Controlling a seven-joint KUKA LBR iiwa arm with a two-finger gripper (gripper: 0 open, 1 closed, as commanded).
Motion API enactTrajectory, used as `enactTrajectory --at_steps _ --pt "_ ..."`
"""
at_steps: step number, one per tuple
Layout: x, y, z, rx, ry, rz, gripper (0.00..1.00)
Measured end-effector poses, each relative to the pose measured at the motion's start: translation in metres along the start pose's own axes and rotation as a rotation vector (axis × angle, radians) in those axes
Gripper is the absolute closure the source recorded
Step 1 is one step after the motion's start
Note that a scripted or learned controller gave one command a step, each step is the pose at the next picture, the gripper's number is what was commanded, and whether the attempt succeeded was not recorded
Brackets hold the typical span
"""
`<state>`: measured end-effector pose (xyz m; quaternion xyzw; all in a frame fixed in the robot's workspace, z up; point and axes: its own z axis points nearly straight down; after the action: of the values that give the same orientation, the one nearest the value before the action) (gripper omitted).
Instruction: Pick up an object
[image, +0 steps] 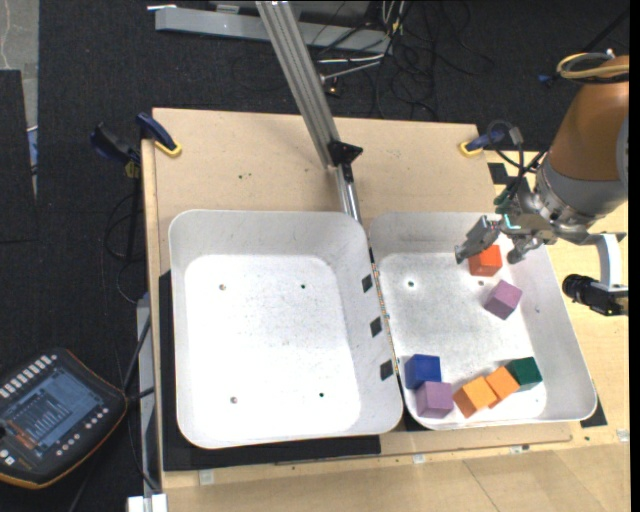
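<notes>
Nearest me, well below the pincer: purple cube, blue cube, two orange cubes touching, green cube, all in the right bin. My target, the orange block, sits just under the pincer, fingers spread either side, gripping nothing yet. I'd centre over it, drop straight, then close. Lilac cube just below it. Count: three orange, two purple, one blue, one green; two bins, left bin far off

- The grey arm with its orange band is seen reaching in over the right bin's far right corner.
- The gripper is pointed downward, its two fingers spread apart.
</notes>
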<state>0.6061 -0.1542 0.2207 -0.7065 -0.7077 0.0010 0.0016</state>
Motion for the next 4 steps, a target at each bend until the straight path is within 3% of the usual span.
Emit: enactTrajectory --at_steps 1,4 --pt "0.0 0.001 -0.002 -0.004 -0.001 -0.001 0.0" --pt "0.009 0.002 0.128 0.0 -0.001 0.002 0.0"
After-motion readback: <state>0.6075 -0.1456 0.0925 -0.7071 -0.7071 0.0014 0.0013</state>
